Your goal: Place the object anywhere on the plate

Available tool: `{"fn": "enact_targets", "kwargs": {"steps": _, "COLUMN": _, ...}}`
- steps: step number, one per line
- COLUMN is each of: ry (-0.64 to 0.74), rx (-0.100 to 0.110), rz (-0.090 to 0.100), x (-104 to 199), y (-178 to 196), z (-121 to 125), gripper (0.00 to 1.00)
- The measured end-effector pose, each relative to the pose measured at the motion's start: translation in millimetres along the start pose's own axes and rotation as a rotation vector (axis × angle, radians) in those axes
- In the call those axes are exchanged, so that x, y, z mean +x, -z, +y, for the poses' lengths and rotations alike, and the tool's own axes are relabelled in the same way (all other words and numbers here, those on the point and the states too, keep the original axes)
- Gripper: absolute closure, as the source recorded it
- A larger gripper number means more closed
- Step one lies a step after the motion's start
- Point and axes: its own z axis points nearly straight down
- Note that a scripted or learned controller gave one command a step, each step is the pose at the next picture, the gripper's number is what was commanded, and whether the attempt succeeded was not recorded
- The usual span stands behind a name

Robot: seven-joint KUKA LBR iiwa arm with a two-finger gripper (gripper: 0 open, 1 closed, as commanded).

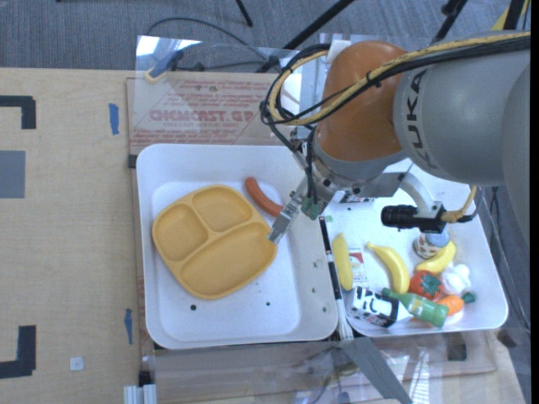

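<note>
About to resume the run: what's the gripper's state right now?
Gripper: over the left bin, at the plate's right edge beside the sausage; open or shut cannot be told.

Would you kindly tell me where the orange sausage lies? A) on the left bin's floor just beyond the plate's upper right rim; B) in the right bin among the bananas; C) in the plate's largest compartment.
A: the sausage rests on the white bin floor beside the plate, outside its compartments.

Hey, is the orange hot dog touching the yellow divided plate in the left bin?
Cannot tell. In the camera view the hot dog lies just off the plate at its upper right rim, too close to show either a gap or contact.
</note>
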Motion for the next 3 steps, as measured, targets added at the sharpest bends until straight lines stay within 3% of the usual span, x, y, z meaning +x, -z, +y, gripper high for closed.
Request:
{"fn": "enact_targets", "kwargs": {"steps": 1, "ry": 0.106, "rx": 0.001, "rz": 0.0, "x": 10.9, "y": 1.1, "z": -42.6, "gripper": 0.0}}
{"fn": "enact_targets", "kwargs": {"steps": 2, "ry": 0.103, "rx": -0.001, "rz": 0.0, "x": 9.7, "y": 10.1, "z": -42.4, "gripper": 1.0}}
{"fn": "enact_targets", "kwargs": {"steps": 3, "ry": 0.149, "rx": 0.001, "rz": 0.001, "x": 31.3, "y": -9.3, "z": -24.5, "gripper": 1.0}}
